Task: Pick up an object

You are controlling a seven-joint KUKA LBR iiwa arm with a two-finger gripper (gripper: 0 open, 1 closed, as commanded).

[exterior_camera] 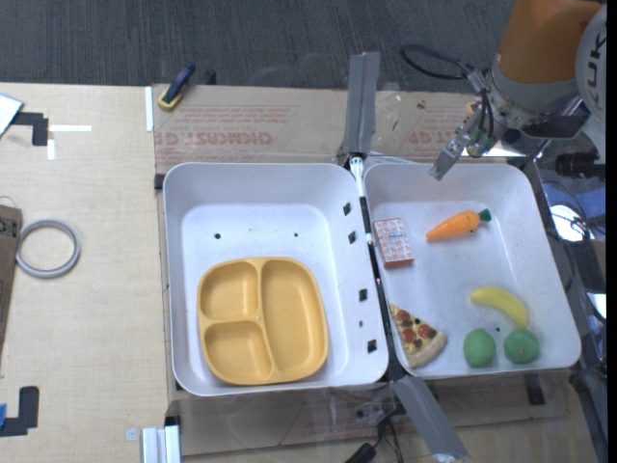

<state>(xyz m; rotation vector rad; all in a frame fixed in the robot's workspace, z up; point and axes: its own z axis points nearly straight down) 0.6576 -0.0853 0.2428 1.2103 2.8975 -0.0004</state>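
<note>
The right bin [545, 222] holds a toy carrot [457, 224], a small pink box [392, 241], a banana [500, 305], a pizza slice [416, 335] and two green round fruits [480, 347] [522, 345]. My gripper [453, 154] hangs over the back rim of the right bin, raised well above the carrot and a little behind it. Nothing shows between its fingers.
The left bin [183, 230] holds a yellow divided plate [261, 319]. A roll of tape [44, 248] lies on the bench at far left. A blue-and-yellow tool [177, 86] rests behind the left bin. Cables sit behind the right bin.
</note>
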